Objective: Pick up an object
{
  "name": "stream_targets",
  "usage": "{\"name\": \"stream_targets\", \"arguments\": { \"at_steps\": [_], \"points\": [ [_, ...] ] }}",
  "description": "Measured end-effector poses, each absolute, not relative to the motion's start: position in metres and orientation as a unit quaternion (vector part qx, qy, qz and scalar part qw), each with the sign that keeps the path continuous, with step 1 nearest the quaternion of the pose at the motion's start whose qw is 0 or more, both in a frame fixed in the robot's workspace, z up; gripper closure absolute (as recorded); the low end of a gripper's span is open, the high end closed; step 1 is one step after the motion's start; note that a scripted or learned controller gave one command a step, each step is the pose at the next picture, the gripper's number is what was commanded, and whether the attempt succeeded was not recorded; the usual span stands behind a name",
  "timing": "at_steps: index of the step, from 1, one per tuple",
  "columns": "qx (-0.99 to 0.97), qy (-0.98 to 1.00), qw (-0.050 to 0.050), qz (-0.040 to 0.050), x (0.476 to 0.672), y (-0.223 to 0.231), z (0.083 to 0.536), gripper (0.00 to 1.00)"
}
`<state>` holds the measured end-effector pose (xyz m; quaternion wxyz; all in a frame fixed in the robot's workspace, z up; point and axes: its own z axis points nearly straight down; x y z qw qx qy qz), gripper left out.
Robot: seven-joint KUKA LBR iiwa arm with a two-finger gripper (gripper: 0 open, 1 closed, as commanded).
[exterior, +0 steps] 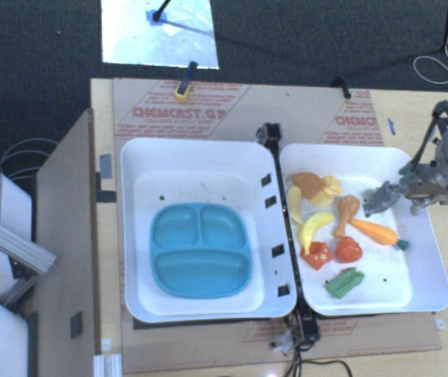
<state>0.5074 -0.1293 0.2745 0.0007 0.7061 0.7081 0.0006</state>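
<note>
Gripper [377, 200]: state unclear | above carrot [375, 232] | drumstick [346, 212], tomato [348, 249] near

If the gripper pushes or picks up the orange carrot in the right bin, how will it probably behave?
The carrot looks like a moulded toy, so it is probably stiff and light. Its rounded, tapered body lies flat on the right bin floor, so a sideways push may roll or swing it. Its surface seems smooth, so the gripper fingers might slip toward the thin end.
</note>
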Motion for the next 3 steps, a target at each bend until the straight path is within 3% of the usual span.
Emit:
{"name": "stream_targets", "arguments": {
  "at_steps": [1,2,3],
  "points": [
    [0.707,0.707,-0.005,-0.003,0.483,-0.14,0.084,0.0],
    [0.705,0.709,0.004,0.0017,0.552,-0.169,0.085,0.0],
    [0.707,0.707,-0.001,-0.0004,0.504,-0.153,0.084,0.0]
  ]
}}
